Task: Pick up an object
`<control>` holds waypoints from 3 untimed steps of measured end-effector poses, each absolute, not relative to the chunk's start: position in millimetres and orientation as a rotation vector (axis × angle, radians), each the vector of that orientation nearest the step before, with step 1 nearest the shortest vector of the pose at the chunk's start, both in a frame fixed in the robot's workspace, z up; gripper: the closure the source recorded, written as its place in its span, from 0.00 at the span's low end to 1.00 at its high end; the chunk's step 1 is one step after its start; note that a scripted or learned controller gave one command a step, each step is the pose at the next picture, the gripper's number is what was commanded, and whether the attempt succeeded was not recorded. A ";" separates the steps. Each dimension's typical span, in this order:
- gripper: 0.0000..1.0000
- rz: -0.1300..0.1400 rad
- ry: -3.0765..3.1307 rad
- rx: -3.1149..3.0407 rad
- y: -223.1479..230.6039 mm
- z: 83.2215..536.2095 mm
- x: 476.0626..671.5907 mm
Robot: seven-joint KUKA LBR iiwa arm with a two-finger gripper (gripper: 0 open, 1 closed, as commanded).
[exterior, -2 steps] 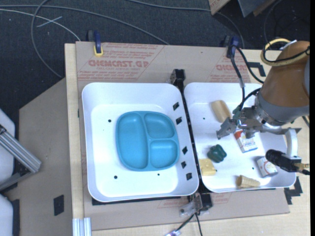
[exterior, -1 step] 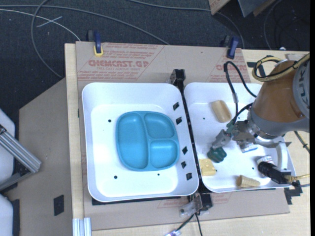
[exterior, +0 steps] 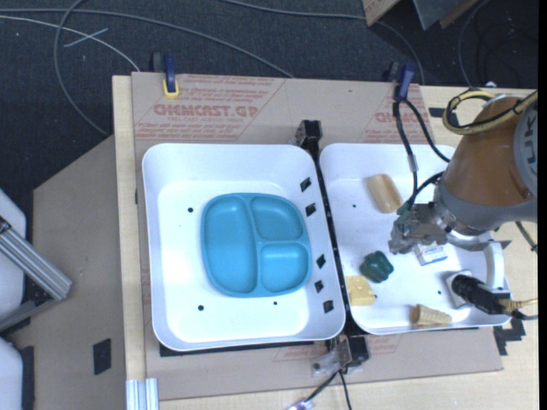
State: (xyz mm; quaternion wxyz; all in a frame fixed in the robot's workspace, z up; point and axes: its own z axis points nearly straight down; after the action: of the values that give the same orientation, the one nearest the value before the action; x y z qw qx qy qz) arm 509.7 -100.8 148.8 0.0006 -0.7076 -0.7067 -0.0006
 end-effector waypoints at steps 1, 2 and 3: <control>1.00 -0.006 -2.225 -2.226 -111.2 203.2 514.3; 1.00 -0.004 -2.225 -2.222 -111.2 222.7 515.4; 1.00 -0.005 -2.230 -2.216 -63.1 224.4 554.9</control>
State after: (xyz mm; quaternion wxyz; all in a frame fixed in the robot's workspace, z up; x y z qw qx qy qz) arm 554.9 -63.1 224.4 -0.0009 -0.7049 -0.7093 -0.0016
